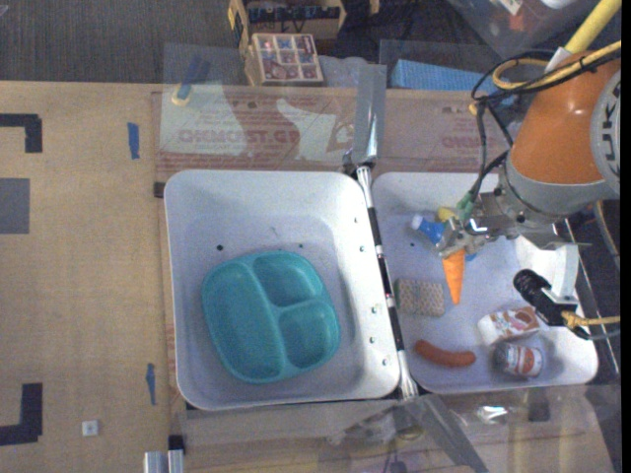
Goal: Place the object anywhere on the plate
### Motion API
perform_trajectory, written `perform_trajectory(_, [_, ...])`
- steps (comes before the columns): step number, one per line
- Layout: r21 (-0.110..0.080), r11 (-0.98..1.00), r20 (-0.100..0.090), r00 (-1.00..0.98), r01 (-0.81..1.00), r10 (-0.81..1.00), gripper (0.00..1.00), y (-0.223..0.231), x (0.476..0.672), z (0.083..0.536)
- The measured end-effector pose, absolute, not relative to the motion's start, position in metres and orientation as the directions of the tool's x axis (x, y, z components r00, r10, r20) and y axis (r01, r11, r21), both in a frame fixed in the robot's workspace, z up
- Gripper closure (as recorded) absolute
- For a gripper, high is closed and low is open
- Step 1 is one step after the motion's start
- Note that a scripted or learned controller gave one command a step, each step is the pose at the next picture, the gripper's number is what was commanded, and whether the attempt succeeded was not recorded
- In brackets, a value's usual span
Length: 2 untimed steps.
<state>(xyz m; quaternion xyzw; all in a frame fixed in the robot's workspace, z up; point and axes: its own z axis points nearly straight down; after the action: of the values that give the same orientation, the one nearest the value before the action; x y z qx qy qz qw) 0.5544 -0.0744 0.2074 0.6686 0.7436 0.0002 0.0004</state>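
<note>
Over the right bin (582,358), the gripper (458,242) meets the orange carrot (454,276) — finger state cannot be told. Carrot judged light, rigid, slick — grasp mid-body.

A teal divided plate (270,314) sits in the left bin (187,205), while the gripper (460,236) hovers over an orange carrot (454,276) in the cluttered right bin (394,197).

Teal divided plate (270,313) in left bin, perhaps tilted
</note>
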Motion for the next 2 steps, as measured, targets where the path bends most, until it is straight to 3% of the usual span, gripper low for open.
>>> perform_trajectory(1, [0.001, 0.016, -0.002, -0.016, 1.000, 1.000, 1.00, 0.0092, 0.5667, 0.1844])
perform_trajectory(2, [0.012, -0.003, -0.019, 0.004, 1.000, 1.000, 1.00, 0.0162, 0.5659, 0.1746])
